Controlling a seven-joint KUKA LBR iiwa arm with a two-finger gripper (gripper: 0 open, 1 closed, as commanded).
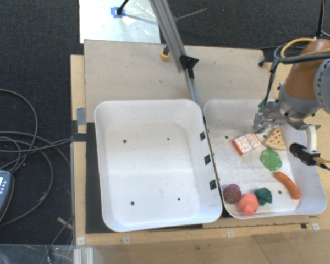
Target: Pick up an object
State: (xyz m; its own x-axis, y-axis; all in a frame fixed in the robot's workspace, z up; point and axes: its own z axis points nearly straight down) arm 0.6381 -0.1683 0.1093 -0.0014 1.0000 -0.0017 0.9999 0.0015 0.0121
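Orange sausage (287,185), green leaf (270,159), white bins (107,213)

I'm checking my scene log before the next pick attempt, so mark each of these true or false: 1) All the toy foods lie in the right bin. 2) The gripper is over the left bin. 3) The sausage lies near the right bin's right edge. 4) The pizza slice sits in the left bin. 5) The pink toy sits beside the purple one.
1) True: the toy foods all lie in the right bin.
2) False: the gripper is over the right bin, near its far side.
3) True: the sausage lies there.
4) False: the pizza slice is in the right bin, near the gripper.
5) True: the pink toy is next to the purple one.
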